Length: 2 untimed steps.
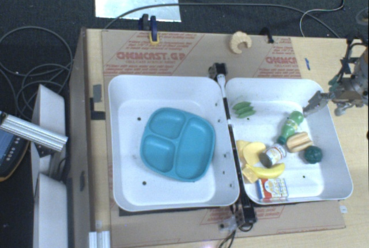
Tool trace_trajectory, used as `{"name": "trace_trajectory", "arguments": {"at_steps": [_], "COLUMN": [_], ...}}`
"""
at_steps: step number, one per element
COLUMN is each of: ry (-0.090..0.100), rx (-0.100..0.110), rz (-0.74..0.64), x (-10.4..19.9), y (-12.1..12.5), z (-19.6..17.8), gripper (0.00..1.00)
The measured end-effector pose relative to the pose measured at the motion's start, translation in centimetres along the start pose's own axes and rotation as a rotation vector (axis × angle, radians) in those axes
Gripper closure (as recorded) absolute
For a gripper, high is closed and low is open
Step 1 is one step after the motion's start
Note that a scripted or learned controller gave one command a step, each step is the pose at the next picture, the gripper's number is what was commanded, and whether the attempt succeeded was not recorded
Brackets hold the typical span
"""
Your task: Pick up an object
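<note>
Cardboard sheeting [190, 51] is laid over the bench, and 2 shallow white bins are set on it side by side. A blue divided plate [177, 143] is held in the left bin [130, 102]. Scattered in the right bin [331, 177] are a green pea pod [243, 108], a green bottle [290, 124], a bread roll [298, 141], a dark green ball [313, 154], a small can [273, 155], a banana [264, 168] and a red-and-white carton [272, 188]. The gripper [314, 102] is seen over the bin's upper right corner, apparently empty; whether its fingers are parted cannot be told.
</note>
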State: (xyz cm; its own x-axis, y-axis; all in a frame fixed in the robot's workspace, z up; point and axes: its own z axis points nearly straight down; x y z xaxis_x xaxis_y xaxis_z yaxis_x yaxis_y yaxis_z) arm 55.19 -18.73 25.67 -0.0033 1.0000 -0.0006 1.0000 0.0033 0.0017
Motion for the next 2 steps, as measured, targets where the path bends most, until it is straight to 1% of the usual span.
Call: {"name": "trace_trajectory", "arguments": {"at_steps": [1,2], "ry": [0.000,0.000], "rx": [0.002,0.000], "rz": [-0.001,0.002], "x": [-0.1,-0.5], "y": [3.6,3.9], "z": [8.9,17.3], "gripper": [0.00,0.00]}}
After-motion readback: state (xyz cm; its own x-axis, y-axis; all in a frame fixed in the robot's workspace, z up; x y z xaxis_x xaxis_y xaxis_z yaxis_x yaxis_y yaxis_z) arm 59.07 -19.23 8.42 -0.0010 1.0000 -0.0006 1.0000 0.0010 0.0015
